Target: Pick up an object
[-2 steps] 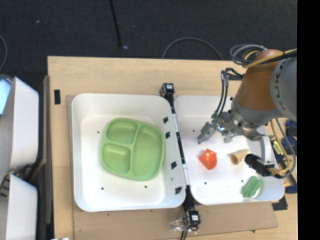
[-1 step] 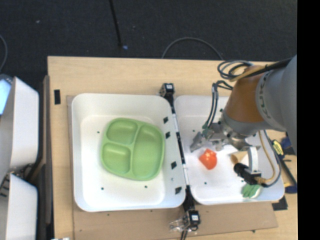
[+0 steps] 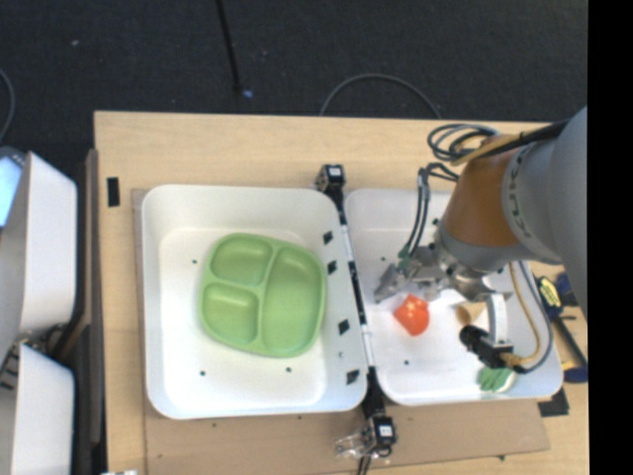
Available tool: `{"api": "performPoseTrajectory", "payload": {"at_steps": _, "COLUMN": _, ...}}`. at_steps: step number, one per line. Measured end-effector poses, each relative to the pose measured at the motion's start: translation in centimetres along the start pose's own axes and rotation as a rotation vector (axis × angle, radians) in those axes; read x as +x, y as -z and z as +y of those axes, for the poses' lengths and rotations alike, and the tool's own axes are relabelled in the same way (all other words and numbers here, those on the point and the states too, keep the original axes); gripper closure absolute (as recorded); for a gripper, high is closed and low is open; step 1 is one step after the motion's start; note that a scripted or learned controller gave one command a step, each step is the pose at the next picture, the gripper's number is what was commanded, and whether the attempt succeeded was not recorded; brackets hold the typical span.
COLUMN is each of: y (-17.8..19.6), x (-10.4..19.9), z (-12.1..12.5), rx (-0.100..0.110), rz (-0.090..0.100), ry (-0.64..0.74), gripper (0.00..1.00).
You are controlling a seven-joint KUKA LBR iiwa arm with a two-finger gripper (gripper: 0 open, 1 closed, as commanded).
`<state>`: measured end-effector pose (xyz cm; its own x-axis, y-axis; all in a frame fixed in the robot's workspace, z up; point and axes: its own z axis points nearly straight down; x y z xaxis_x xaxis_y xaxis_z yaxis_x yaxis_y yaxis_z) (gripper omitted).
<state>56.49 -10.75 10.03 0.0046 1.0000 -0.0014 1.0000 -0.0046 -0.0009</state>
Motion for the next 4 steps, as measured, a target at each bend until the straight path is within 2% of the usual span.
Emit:
{"api": "performPoseTrajectory", "payload": {"at_steps": 1, "y": 1.2, "x": -0.1, "z": 0.1, "rx": -0.004, "rz": 0.001, "ry": -0.006, "gripper": 1.00}}
{"api": "performPoseTrajectory", "payload": {"at_steps": 4, "y": 14.4, "x": -0.9, "z": 0.5, "rx": -0.008, "rz": -0.001, "ry": 0.007, "gripper": 1.00}}
